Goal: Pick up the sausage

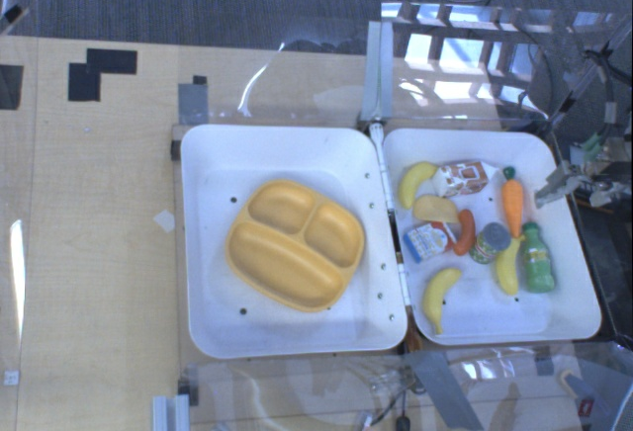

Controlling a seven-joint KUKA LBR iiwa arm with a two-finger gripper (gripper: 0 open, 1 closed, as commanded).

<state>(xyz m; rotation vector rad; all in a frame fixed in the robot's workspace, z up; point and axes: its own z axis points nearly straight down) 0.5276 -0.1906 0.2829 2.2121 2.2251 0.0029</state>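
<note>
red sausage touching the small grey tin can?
Touching. Camera view shows the red sausage pressed against the small grey tin can's left side, no bin floor between them.

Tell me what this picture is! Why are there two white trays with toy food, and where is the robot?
The camera hangs above a workbench and looks down at a slant. On the bench sit two shallow white bins. The left bin holds a yellow plate split into three sections. The right bin holds pretend food: three bananas, a carrot, a green bottle, a small can, two little cartons, and the reddish sausage, lying in the middle beside the can. The robot is an arm that reaches in from the right. Its gripper, like two metal fingers, pokes over the right bin's edge near the carrot. It holds nothing; the sausage lies in the bin, not picked up yet.
</note>
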